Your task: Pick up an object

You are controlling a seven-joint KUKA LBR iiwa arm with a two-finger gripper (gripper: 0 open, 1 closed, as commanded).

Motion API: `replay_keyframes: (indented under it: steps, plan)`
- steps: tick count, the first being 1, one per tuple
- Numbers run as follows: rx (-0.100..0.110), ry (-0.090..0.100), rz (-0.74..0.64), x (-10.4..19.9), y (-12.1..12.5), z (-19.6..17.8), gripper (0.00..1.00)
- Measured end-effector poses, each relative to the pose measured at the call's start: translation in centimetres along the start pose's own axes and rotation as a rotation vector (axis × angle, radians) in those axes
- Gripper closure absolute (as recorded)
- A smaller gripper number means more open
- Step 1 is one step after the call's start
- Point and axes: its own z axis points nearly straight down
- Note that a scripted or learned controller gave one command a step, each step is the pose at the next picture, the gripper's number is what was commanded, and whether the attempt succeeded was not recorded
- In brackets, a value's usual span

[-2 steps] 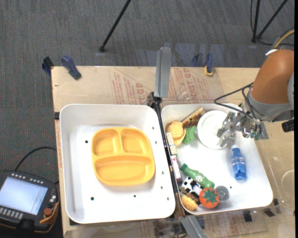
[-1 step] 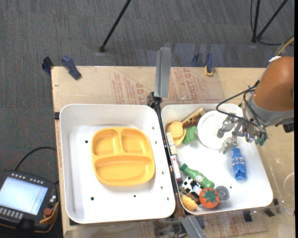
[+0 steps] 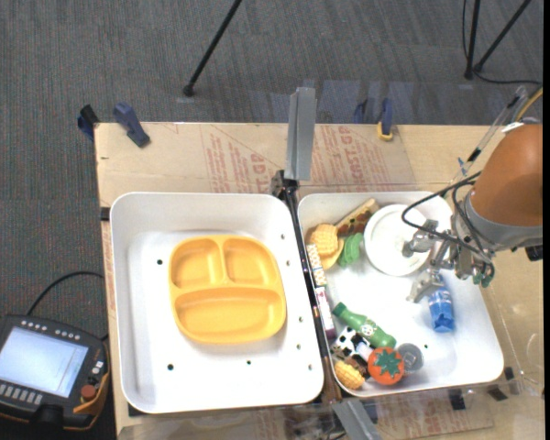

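Observation:
My gripper [image 3: 428, 285] hangs over the right side of the right bin [image 3: 472, 360], below the grey wrist and its orange band. A small blue bottle-like object [image 3: 442, 312] lies just below and right of it, touching or nearly touching the tip. A white round plate [image 3: 390, 241] sits immediately left of the gripper. Further left and lower lie a green bottle [image 3: 362, 322], a red tomato toy [image 3: 386, 365], a black-and-white toy [image 3: 348, 342] and a yellow corn piece [image 3: 351, 371].
A yellow divided plate [image 3: 227, 287] lies in the left bin [image 3: 137, 246]. A yellow waffle-like toy [image 3: 324, 238], a green piece [image 3: 351, 248] and a brown piece [image 3: 357, 216] crowd the right bin's upper left. A grey divider post [image 3: 300, 145] stands between the bins.

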Motion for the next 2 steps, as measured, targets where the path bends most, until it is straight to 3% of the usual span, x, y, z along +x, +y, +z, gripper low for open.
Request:
replay_keyframes:
  steps: [1,2]
  plan:
    - [0.005,0.041,-0.246,4.1,-1.7,2.8,0.0]
    - [0.002,0.039,-0.347,-0.6,-0.9,2.9,0.0]
